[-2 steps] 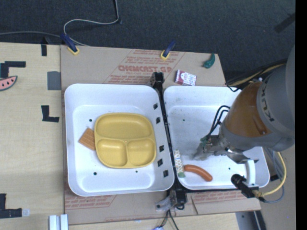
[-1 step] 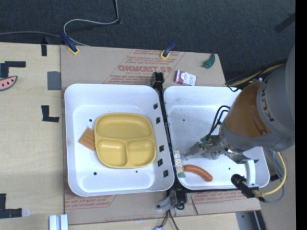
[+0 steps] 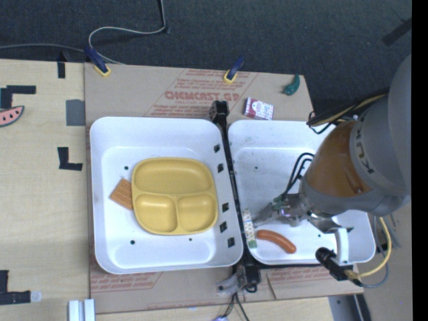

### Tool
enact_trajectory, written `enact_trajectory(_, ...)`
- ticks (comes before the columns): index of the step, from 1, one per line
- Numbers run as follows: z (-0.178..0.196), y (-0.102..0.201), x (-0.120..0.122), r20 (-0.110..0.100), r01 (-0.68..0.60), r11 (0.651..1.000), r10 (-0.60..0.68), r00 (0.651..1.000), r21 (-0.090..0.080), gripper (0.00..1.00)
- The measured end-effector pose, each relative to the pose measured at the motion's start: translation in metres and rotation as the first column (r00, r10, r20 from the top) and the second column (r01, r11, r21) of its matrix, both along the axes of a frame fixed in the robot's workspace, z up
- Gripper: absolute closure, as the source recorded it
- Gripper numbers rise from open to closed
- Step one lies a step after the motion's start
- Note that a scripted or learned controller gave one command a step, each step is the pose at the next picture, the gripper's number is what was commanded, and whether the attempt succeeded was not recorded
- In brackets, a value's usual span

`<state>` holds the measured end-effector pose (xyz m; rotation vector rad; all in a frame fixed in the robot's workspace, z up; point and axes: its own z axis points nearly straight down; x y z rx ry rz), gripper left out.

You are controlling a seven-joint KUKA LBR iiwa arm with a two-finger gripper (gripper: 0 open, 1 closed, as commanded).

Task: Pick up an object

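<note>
An orange-red sausage [image 3: 275,241] lies near the front edge of the right bin [image 3: 267,139]. My gripper [image 3: 284,209] hangs low in that bin, just above and behind the sausage, and nothing is visibly held in it. The grey arm with its orange band [image 3: 341,169] covers the bin's right half. In the left bin [image 3: 114,139] a yellow divided plate [image 3: 175,195] rests, with a brown cracker-like piece [image 3: 122,193] sticking out from under its left edge.
A black divider rail [image 3: 226,172] runs between the bins, with a small patterned strip [image 3: 248,229] beside it. A red-and-white packet [image 3: 257,108] and a green item [image 3: 291,84] lie on the cardboard behind the right bin. Cables trail at the arm's lower right [image 3: 374,266].
</note>
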<state>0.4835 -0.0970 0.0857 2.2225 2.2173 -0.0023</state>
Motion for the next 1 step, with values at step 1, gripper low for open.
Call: enact_trajectory(1, 0.0099, -0.0003, 0.0008, 0.001, 0.000, 1.000, 0.000, 1.000, 0.000, 1.00)
